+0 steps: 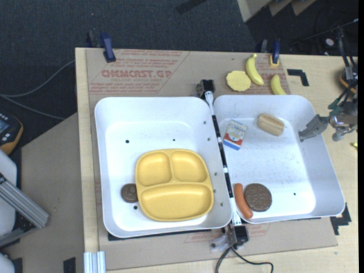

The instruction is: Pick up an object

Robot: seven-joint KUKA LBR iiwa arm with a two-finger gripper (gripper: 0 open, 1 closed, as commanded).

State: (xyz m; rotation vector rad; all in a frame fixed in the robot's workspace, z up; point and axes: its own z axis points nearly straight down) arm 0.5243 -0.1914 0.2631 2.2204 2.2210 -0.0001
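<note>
My grey two-finger gripper (325, 125) hangs at the right rim of the right white bin (318, 169), holding nothing. In that bin lie a tan bread roll (271, 124), a small milk carton (234, 133), a brown cookie (257, 197) and a red-orange sausage (243, 201).

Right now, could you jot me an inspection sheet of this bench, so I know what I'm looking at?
Surface: cardboard-covered bench bearing a left bin and a right bin, side by side.
Job's things, left bin: yellow divided tray; brown disc beside it.
Job's things, right bin: bread roll, small carton, sausage, brown cookie.
Clutter: two bananas and a yellow slice behind the bins.
Gripper: gripper at the right bin's right rim, holding nothing visible.
Cables: one off the front edge; one on the floor.
Surroundings: dark carpet.
</note>
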